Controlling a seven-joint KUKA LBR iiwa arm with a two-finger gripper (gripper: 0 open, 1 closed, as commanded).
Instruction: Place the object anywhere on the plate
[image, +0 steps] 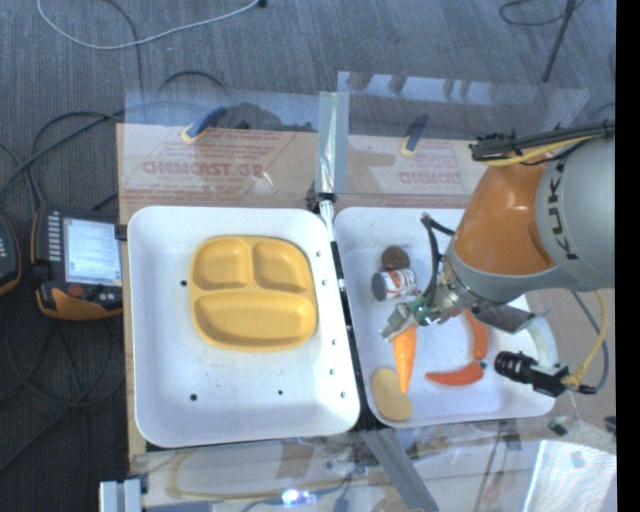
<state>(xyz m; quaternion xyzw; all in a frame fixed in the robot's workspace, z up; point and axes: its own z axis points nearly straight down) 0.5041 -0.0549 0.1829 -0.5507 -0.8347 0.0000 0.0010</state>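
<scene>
Big and grey, the arm (545, 225) reaches over the right bin (352, 250). Its gripper (405, 318) hangs with fingers spread, just above the carrot (403, 360). The yellow plate (254, 291) sits in the left bin (160, 400), away from the carrot.

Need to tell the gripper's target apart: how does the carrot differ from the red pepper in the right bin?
The carrot is orange, straight and tapered, lying nearly upright in the view; the red pepper is red-orange, curved, lying nearly crosswise. The carrot sits just below the gripper; the red pepper lies further right, nearer the bin's lower edge. Both lie flat in the right bin, off the plate.
</scene>
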